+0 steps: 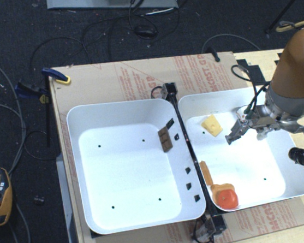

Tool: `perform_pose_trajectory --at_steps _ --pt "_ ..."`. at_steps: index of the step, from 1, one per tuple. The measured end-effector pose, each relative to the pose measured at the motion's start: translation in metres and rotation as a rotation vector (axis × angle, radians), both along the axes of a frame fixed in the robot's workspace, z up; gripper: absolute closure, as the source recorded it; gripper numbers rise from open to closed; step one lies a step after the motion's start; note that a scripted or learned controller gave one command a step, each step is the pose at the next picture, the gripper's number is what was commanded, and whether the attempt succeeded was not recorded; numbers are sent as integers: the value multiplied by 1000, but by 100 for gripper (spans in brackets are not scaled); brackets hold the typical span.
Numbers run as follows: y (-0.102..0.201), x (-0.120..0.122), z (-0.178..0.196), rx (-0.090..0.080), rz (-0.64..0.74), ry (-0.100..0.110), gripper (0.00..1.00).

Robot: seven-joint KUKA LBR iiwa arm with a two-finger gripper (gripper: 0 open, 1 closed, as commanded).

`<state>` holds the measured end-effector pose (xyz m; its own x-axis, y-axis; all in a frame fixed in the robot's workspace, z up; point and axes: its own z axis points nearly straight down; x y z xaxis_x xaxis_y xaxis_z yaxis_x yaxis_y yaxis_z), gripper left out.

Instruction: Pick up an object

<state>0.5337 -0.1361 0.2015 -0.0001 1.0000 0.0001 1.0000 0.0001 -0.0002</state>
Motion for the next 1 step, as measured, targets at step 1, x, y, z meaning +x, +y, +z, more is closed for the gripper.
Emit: perform_pose_trajectory --at_steps 1 --pt "-43 56 30 -2 -1 -3 0"
